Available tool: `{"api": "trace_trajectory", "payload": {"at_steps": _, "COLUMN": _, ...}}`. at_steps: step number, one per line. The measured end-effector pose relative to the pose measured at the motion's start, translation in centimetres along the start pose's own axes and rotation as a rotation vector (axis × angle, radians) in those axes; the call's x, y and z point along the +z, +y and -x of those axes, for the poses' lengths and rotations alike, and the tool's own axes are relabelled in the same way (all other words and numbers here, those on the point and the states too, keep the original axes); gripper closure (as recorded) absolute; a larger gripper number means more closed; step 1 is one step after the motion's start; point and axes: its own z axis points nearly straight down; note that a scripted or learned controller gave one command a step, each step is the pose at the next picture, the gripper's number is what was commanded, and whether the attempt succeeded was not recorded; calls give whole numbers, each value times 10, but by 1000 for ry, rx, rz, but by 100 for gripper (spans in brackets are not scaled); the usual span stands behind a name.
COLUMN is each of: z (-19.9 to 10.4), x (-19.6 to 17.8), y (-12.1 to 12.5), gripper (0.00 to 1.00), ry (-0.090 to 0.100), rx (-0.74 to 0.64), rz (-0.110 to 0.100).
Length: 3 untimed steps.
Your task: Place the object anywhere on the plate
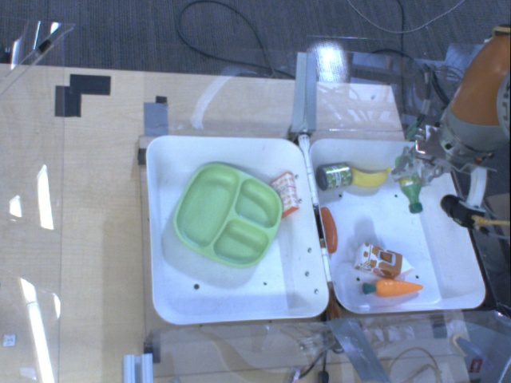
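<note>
Fingers (409, 166): down over the far right corner of the right bin, metal tips right above a small green bottle; whether they are spread or closed on it I cannot tell (too blurred at the tips).
Arm (479, 94): coming in from the right, orange band showing above the grey wrist.
Green bottle (413, 194): in the right bin, top end meeting the fingertips, lower end pointing toward the near side.
Plate (227, 212): light green, three compartments, sitting in the left bin, nothing on it.
Left bin (184, 302): white and shallow, on the tabletop (80, 238), holding the plate and a small printed packet (286, 193) that touches the plate's right rim.
Right bin (455, 286): side by side with the left one.
Banana (369, 178): against the far wall, its end touching a dark green can (334, 175) lying on its side.
Red piece (329, 230): long and thin, along the left wall of the right bin.
Carton (378, 260): small, brown and white, toward the near side.
Carrot (394, 289): orange, just beside the carton, nearest the front wall.
</note>
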Motion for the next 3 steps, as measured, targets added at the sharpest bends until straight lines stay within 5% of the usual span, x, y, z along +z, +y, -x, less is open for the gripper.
{"api": "trace_trajectory", "payload": {"at_steps": 1, "z": -52, "x": -25, "y": -19, "gripper": 100, "ry": 2, "rx": -235, "rz": 1}}
{"api": "trace_trajectory", "payload": {"at_steps": 2, "z": -84, "x": -21, "y": -86, "gripper": 100, "ry": 3, "rx": -288, "rz": -1}}
{"api": "trace_trajectory", "payload": {"at_steps": 3, "z": -114, "x": -21, "y": -116, "gripper": 100, "ry": 3, "rx": -513, "rz": -1}}
